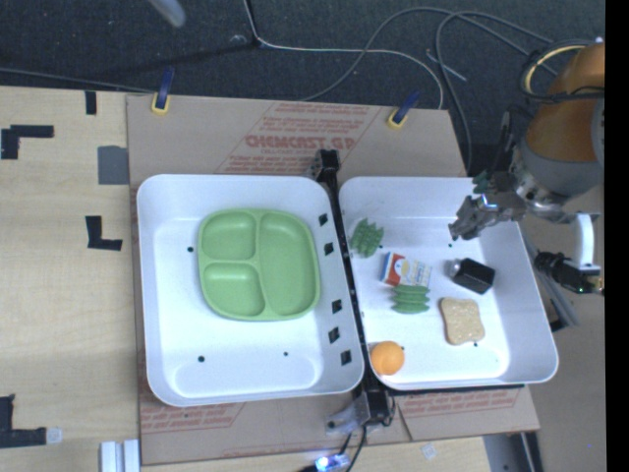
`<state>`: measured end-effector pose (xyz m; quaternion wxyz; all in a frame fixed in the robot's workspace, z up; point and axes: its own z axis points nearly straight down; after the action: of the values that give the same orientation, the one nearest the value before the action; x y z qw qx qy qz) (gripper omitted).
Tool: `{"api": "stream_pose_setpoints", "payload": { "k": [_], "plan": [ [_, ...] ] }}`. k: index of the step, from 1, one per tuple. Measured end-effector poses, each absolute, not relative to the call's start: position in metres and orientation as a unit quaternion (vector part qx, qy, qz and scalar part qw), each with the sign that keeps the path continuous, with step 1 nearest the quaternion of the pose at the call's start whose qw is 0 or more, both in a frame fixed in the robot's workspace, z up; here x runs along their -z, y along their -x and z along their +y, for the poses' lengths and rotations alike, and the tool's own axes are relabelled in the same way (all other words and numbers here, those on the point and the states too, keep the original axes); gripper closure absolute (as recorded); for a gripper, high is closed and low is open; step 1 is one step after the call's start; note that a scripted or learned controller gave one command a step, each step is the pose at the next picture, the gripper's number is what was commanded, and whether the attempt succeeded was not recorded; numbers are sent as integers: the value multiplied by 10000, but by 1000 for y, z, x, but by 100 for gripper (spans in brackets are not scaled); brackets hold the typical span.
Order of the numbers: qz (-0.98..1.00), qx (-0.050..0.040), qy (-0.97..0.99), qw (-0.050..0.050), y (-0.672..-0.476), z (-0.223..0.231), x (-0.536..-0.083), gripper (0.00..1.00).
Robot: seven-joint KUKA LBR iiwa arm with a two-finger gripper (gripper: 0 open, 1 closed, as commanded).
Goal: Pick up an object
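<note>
The right bin [521,362] holds several small items: a green leafy piece [367,236], a small orange-and-white carton [405,269], a green ridged piece [411,299], a black block [474,275], a slice of toast [461,321] and an orange [387,358]. My gripper [470,220] hangs over the upper right part of this bin, above and just beyond the black block. Nothing shows between its fingers, and their spacing is too dark to read.
The left bin [162,293] carries a green divided plate [259,264]. A black clip strip [334,264] runs between the two bins. Cables lie on the dark surface behind the bench. The arm [565,136] enters from the right.
</note>
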<state>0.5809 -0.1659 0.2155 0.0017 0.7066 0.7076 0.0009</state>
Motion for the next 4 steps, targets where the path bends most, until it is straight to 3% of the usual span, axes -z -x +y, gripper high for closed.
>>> {"api": "stream_pose_setpoints", "payload": {
  "k": [4],
  "plan": [
    [7095, -2, -7047, -10, -610, 53, -241, 100]
  ]
}}
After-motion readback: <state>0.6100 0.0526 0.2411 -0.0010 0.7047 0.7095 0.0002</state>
